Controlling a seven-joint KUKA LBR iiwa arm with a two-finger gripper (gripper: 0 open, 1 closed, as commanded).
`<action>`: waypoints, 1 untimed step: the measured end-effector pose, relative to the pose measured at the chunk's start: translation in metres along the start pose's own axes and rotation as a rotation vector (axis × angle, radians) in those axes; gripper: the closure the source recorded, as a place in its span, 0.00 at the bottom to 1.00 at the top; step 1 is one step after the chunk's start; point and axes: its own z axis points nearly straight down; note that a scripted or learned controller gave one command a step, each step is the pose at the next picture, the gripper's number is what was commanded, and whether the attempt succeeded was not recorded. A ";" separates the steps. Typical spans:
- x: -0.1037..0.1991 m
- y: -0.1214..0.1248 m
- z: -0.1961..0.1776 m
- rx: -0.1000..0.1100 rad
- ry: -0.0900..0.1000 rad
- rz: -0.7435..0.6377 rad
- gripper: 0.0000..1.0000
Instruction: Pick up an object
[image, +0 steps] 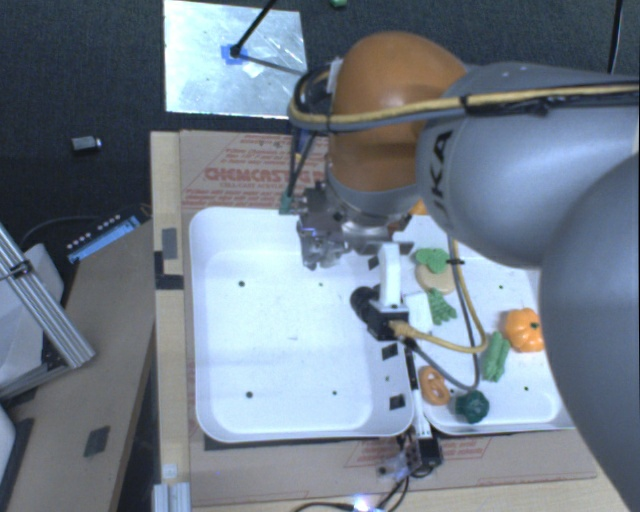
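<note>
My gripper (319, 252) hangs over the far right part of the left white bin (270, 340), close to the wall between the two bins. Nothing shows beneath it except bare bin floor. The right bin (525, 400) holds small toy foods: a green leafy piece (432, 259), a beige piece (439, 279), another green leaf (442, 309), an orange pumpkin (522, 330), a long green vegetable (494, 357), an orange-brown pretzel (434, 385) and a dark green round piece (472, 406). The grey arm hides the far and right part of that bin.
The bins sit on a cardboard sheet (240, 170) on the bench. A shiny metal plate (235, 55) lies at the back, and an aluminium frame (40, 310) stands at the left edge.
</note>
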 end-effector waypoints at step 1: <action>0.056 -0.053 0.089 0.005 0.002 -0.012 1.00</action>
